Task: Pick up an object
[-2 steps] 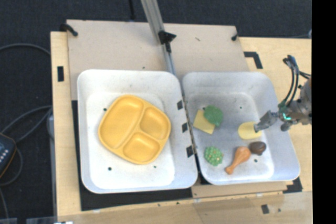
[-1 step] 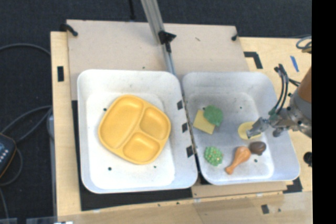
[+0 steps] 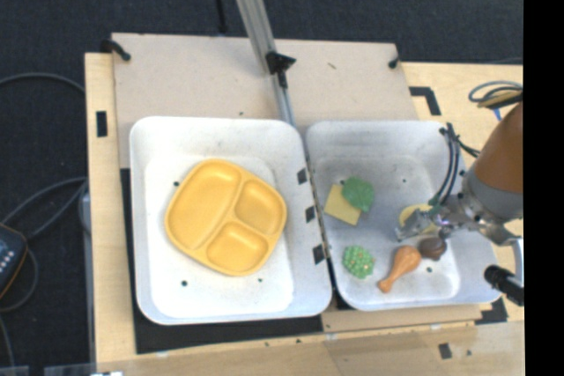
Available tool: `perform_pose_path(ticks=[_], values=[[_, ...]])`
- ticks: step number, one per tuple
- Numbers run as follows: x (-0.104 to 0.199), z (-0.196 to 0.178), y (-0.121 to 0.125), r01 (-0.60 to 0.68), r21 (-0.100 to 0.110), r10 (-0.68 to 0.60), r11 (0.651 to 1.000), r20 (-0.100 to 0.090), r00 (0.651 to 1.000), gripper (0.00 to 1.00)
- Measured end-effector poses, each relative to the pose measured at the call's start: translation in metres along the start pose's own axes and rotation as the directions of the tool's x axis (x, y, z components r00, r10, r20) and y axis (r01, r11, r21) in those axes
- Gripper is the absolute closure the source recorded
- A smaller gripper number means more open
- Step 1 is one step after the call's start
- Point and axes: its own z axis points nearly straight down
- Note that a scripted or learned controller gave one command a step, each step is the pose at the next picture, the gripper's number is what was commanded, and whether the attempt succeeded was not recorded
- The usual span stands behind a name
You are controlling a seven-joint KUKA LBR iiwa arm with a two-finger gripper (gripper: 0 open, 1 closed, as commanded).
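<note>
Nearest the lens at the front of the right bin (image 3: 388, 305) lies a toy drumstick (image 3: 401, 266), its tan meat end up by my gripper (image 3: 429, 233) and its orange bone end pointing away toward the bin's front wall. A small dark brown object (image 3: 432, 247) sits just below my gripper, touching or almost touching the drumstick's thick end; I cannot tell what it is. A yellow piece (image 3: 411, 214) shows right beside my gripper on its far-left side, partly hidden by my metal parts. How my gripper stands I cannot tell from this slant, and I see nothing clearly between its tips. Farther left of my gripper, near the bin's middle, a green leafy toy (image 3: 358, 191) rests against a pale yellow wedge (image 3: 342, 207). Down-left of me, near the drumstick's bone end, is a small bumpy green ball (image 3: 358, 261). Well apart from me, in the left bin (image 3: 150, 189), a yellow divided plate (image 3: 226, 216) lies flat and tilted askew. My orange band (image 3: 506, 156) rises at the right of the bench (image 3: 106, 189).
</note>
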Motion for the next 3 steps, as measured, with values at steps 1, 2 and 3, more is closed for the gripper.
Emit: perform_pose_path(ticks=[1,2,3], values=[[-0.001,0.009,0.000,-0.003,-0.003,0.003,1.000,0.002,1.000,0.00],[-0.002,-0.002,0.001,-0.006,-0.007,0.006,1.000,0.003,1.000,1.00],[-0.005,-0.062,-0.006,-0.005,-0.011,0.005,1.000,0.004,1.000,1.00]])
